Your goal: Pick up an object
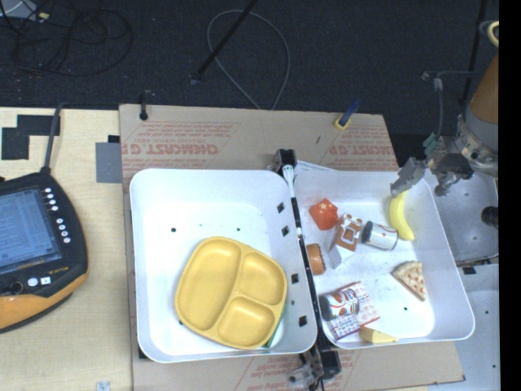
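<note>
Gripper (423,173) hangs at the right bin's (456,300) far-right rim, fingers spread, gripping nothing — seemingly poised for the banana (400,217) just below, lying against that wall.

Dark carpet floor (163,63), loose cables (244,31); pale wooden bench (89,300).

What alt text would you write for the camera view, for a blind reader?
The gripper hangs over the right bin's far right corner, above a banana. That bin also holds a pizza slice, a red block and a snack packet; the left bin holds a yellow plate.
</note>
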### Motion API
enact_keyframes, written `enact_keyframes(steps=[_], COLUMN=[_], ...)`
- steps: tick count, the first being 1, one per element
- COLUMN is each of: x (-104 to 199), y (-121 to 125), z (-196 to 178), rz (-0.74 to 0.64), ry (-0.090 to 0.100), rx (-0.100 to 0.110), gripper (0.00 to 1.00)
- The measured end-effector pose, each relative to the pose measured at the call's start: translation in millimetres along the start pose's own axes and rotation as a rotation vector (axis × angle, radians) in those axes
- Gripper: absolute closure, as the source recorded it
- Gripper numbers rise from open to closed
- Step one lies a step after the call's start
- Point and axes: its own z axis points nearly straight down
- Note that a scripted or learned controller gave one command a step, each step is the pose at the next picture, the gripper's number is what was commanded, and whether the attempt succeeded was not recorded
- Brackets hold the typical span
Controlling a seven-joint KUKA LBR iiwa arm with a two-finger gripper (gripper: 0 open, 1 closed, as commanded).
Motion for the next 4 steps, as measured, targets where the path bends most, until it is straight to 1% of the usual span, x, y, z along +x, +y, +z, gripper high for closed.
enact_keyframes(steps=[1, 2, 3, 4], x=[-21, -19, -19, 65], y=[30, 30, 31, 32], z=[60, 172, 158, 92], rz=[-0.001, -0.002, -0.005, -0.007], ry=[-0.001, 0.001, 0.000, 0.001], rx=[0.003, 0.000, 0.000, -0.005], gripper=[0.00, 0.00, 1.00, 1.00])
